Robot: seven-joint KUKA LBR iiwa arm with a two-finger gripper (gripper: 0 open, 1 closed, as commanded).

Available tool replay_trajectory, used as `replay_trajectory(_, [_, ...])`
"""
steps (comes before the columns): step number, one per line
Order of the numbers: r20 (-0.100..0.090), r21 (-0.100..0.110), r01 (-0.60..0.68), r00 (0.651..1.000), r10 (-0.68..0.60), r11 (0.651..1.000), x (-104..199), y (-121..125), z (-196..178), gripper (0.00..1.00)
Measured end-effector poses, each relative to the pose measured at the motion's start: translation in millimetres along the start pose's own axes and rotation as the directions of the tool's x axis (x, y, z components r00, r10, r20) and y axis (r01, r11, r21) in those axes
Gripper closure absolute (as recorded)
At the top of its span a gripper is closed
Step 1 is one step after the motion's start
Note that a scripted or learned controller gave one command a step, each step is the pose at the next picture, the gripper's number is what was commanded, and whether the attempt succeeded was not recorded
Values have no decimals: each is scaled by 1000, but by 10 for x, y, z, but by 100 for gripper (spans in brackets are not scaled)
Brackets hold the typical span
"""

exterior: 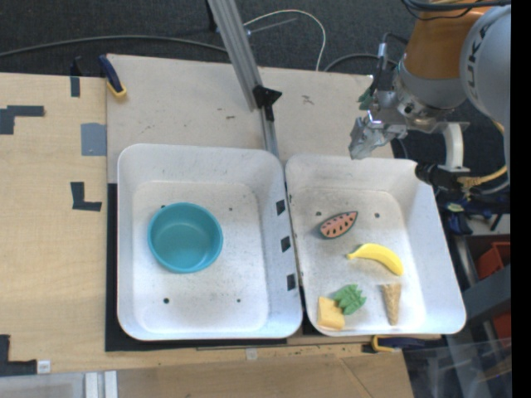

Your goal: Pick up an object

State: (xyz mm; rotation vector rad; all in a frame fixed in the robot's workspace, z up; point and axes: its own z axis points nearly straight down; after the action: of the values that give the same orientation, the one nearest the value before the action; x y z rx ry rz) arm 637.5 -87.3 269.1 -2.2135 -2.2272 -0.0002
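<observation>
Banana (377,258) is seen lying in the right bin (431,222) near its front right corner, while the gripper (365,143) is held over the back rim, its grip undeterminable

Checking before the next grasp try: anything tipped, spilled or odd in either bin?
Nothing stands out. The round teal bowl sits upright in the left white bin. The watermelon slice, yellow banana, green leafy piece, yellow wedge and ice-cream cone lie apart in the right bin.
</observation>
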Motion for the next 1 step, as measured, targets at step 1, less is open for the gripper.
replay_trajectory(1, [0, 2, 0, 1000, 0, 1000, 529, -50, 132, 100])
